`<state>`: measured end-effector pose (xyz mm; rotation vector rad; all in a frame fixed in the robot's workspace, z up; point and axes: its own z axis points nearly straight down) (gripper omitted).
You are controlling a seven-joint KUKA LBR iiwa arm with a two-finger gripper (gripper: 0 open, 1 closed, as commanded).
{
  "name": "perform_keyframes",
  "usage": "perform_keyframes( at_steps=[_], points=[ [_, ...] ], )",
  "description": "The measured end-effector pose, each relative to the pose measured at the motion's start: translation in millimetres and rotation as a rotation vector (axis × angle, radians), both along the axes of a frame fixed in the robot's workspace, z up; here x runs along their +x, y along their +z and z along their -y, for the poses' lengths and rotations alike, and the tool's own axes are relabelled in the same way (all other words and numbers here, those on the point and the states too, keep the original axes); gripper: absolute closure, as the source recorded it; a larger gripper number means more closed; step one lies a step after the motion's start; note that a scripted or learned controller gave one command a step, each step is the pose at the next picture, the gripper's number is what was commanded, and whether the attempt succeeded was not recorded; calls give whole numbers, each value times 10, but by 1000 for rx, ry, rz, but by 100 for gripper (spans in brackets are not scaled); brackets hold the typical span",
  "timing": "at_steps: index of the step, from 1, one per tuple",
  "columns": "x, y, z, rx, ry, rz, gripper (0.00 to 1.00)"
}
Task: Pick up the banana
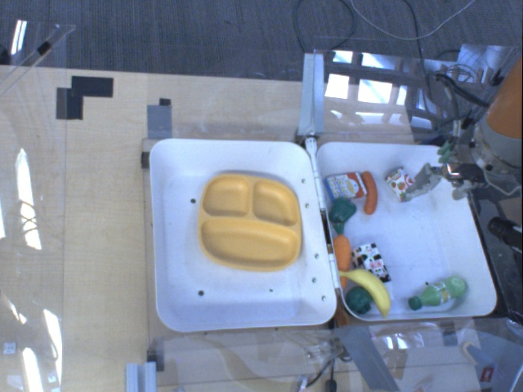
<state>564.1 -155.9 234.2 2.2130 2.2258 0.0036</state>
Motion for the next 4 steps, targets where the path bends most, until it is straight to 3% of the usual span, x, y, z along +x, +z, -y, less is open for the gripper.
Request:
perform_keyframes(
  at_steps=[1,2,3,4],
  points=[
    [-341,-1294,-522,0,94,-2,0],
    [-690,-1417,-579,-10,265,24,0],
    [-694,-1416,-589,-14,272,24,0],
    [-686,-1318,-627,-8,279,22,100]
  ],
)
